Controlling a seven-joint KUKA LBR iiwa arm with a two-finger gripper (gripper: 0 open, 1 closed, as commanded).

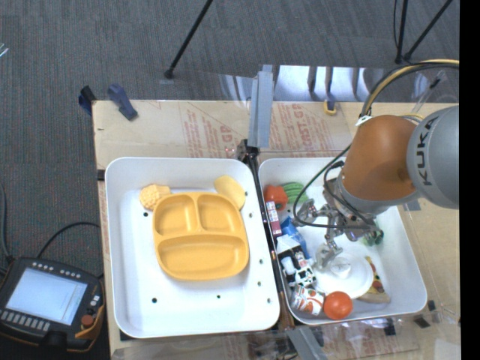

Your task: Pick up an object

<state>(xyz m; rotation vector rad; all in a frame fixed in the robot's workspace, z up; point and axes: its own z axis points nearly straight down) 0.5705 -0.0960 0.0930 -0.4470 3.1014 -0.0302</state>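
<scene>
The gripper (pixel 330 255) is seen low over the right bin (pixel 415 265), just above a white plate (pixel 352 274) that lies near the bin's front. Whether the claw is apart or together cannot be told from this slant, and nothing can be seen clamped in it.

Candidate objects are crowded along the bin's left wall: a red tomato-like ball (pixel 338 304) at the near edge, a black-and-white cow-patterned toy (pixel 301 271) just left of the plate, a blue-and-white packet (pixel 289 242) beyond it, and a red and green vegetable toy (pixel 279 195) at the far left corner. A pizza-slice toy (pixel 377 282) rests at the plate's right edge. The left bin (pixel 127 291) holds a yellow divided tray (pixel 199 235) with ear-shaped lobes.

For the pick to be done well, a single target should be chosen; the plate directly below is judged a poor one, being flat and wide. A rounded, free-standing item such as the ball would be better suited. The descent should be made straight down, centred on the object, with neighbours and the bin wall kept clear, and the lift begun only once closure is firm.
</scene>
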